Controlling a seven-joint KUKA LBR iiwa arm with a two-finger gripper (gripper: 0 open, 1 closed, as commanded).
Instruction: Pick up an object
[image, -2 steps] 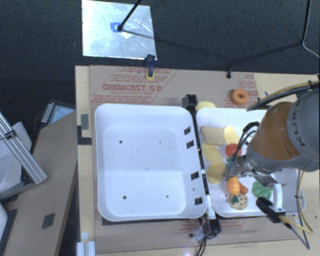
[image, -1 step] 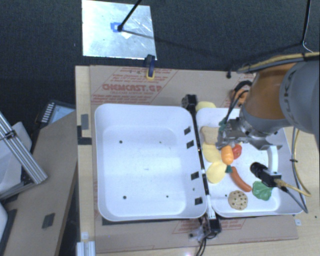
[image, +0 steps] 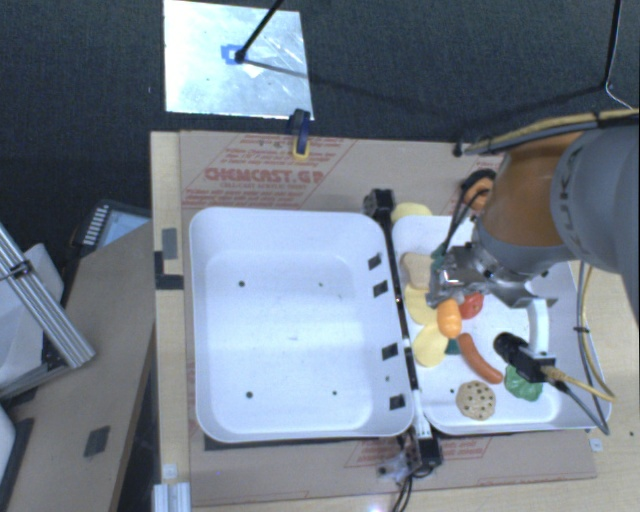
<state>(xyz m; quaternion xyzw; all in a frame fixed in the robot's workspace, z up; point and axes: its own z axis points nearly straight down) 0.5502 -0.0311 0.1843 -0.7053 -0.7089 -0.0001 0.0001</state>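
My gripper (image: 447, 292) hangs low over the middle of the right bin (image: 562, 415). Directly beneath it lie a small orange piece (image: 449, 319) and a red piece (image: 471, 304), both touching or nearly touching it. A beige piece (image: 414, 267) and a yellow piece (image: 419, 305) sit just to its left. Nearer the front are a pale yellow piece (image: 430, 346), a long orange carrot-like piece (image: 481, 363), a chocolate-chip cookie (image: 476, 400) and a green piece (image: 523, 386). The arm hides the bin's right half.
The left bin (image: 290, 330) lies beside the right one, with black clips (image: 389, 352) along the shared wall. A yellow rounded item (image: 411, 212) rests at the right bin's far corner. A yellow cable (image: 585, 385) loops over the right rim.
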